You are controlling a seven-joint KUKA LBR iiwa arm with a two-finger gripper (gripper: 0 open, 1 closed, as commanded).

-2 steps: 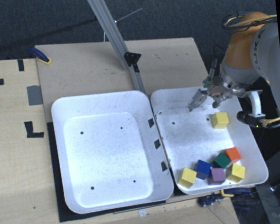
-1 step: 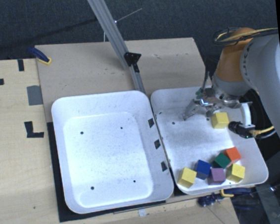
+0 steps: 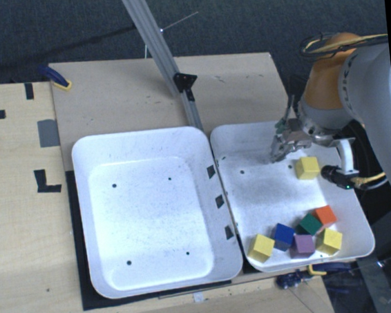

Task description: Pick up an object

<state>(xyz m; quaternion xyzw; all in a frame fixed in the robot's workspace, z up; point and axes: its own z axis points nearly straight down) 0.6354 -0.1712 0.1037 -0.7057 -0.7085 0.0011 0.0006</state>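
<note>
Lone yellow cube [image 3: 307, 168] just beside end effector [image 3: 283, 147], apart.

Pretty clearly a robotics lab I'm working in: plywood bench [image 3: 127, 97] with black tape marks [image 3: 43, 181], two white bins [image 3: 142, 140] sitting on a black mat, a metal camera pole [image 3: 159, 45] clamped to the bench edge, dark carpet [image 3: 43, 29] behind, and loose cables [image 3: 329, 41] around my arm.

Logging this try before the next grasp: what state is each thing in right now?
End effector: over right bin, holding nothing visible.
Lone yellow block: loose beside end effector.
Right bin: holds all blocks.
Block cluster: at the near edge.
</note>
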